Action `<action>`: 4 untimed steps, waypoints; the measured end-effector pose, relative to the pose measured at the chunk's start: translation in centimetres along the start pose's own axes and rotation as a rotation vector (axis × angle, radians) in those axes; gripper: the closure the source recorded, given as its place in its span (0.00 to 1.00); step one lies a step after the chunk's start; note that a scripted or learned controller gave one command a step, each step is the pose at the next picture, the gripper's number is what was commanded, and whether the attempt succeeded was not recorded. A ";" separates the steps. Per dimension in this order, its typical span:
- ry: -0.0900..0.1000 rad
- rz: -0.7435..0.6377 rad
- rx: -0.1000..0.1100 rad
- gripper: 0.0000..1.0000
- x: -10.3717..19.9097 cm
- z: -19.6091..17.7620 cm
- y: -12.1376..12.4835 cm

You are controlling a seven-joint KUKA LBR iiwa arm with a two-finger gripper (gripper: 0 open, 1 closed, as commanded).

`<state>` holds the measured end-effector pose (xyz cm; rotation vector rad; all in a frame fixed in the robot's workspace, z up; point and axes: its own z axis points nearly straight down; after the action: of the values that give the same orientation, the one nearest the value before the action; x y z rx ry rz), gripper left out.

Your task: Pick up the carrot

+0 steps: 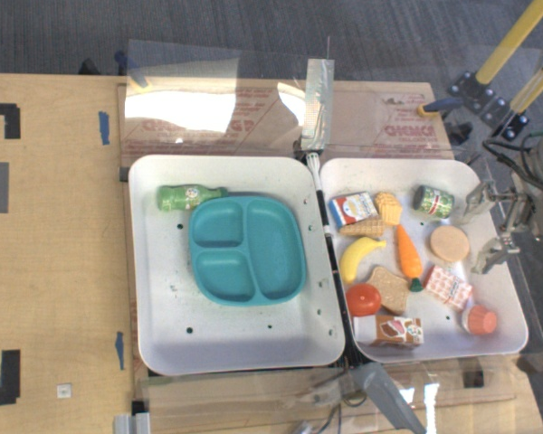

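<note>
Currently, the carrot (408,253) lies just right of the banana (359,257), its tip near the bread slice (391,287). Further right of the carrot, the gripper (502,228) hangs with fingers spread, pinching nothing. Risk: crowded neighbours could block finger entry, causing a miss.
</note>
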<state>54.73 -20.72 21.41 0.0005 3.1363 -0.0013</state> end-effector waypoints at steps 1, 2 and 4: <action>-0.005 0.214 0.002 0.00 2.6 10.3 5.0; -0.008 0.281 0.006 0.00 1.6 12.3 10.7; -0.007 0.565 -0.002 0.00 -4.0 12.5 11.5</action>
<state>58.85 -9.23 8.96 0.8724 3.0054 0.0035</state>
